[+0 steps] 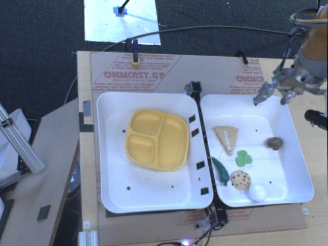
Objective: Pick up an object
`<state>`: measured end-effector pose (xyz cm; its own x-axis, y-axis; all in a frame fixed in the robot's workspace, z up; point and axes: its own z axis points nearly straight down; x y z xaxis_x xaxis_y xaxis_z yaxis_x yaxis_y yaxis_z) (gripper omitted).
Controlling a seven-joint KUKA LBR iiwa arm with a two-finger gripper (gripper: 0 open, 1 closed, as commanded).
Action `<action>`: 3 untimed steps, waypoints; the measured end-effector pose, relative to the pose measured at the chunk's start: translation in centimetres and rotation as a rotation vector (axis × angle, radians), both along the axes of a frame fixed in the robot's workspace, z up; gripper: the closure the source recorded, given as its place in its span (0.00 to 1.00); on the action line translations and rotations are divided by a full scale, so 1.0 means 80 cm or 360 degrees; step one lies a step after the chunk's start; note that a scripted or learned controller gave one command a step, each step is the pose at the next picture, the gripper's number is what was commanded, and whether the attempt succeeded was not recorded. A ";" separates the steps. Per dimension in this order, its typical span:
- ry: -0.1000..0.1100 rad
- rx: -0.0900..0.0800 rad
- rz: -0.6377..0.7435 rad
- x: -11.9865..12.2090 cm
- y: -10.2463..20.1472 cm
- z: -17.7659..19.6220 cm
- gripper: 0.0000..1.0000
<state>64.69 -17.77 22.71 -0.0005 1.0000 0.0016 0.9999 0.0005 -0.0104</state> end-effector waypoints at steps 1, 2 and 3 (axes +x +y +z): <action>-0.0019 -0.0004 0.0004 0.003 0.001 0.010 0.00; -0.0014 -0.0003 0.0003 0.009 -0.002 -0.066 0.00; -0.0016 -0.0003 0.0008 0.014 -0.001 -0.143 0.00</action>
